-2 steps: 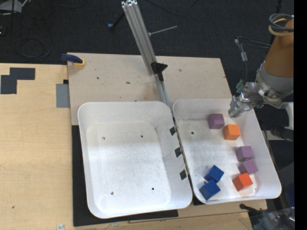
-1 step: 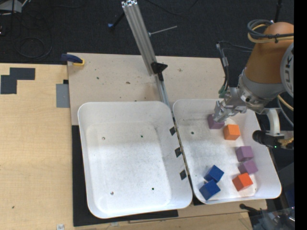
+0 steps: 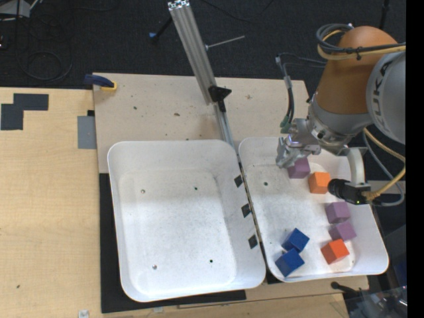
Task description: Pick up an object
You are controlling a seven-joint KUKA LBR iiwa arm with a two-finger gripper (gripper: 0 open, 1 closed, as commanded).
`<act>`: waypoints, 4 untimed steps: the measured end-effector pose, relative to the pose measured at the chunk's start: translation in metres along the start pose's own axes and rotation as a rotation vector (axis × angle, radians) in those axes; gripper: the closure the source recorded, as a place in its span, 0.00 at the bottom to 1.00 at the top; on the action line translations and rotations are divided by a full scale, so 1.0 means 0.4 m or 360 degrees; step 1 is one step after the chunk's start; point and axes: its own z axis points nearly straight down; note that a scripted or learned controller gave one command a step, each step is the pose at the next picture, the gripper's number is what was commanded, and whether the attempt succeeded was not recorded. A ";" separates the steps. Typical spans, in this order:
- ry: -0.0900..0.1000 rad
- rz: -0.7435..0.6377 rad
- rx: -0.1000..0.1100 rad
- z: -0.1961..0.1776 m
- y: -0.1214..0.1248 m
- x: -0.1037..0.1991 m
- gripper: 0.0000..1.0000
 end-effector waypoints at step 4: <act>-0.0004 0.0007 0.0003 0.057 -0.011 0.363 0.00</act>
